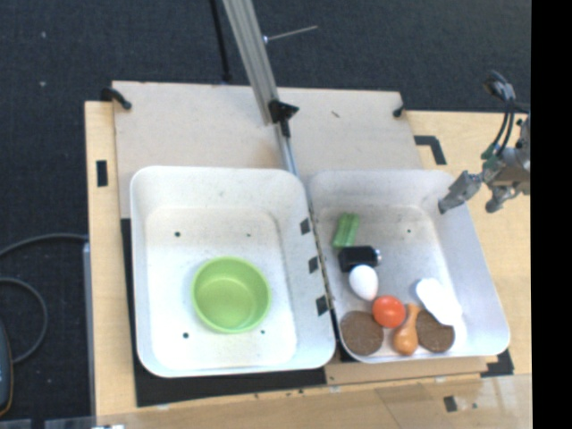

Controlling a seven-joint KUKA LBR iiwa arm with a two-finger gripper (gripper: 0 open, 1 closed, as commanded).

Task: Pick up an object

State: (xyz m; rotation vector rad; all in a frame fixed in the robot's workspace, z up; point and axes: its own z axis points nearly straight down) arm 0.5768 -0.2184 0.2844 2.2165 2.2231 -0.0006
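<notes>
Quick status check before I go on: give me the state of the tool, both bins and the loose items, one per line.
Tool: at the right bin's far right corner, above the rim, holding nothing.
Left bin: holds one green bowl, upright.
Right bin: holds all the small items.
Green block: lying flat, apart from the tool.
White egg: resting beside the red ball.
Two brown discs: lying flat at the near edge.

Wooden bench (103, 239), two white bins (152, 195)

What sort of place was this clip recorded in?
Probably a lab grasping bench, not a kitchen: two white bins sit on a board over dark carpet, the right bin holds small toy-like items, the left a green bowl, and a gripper hangs at the right.
</notes>
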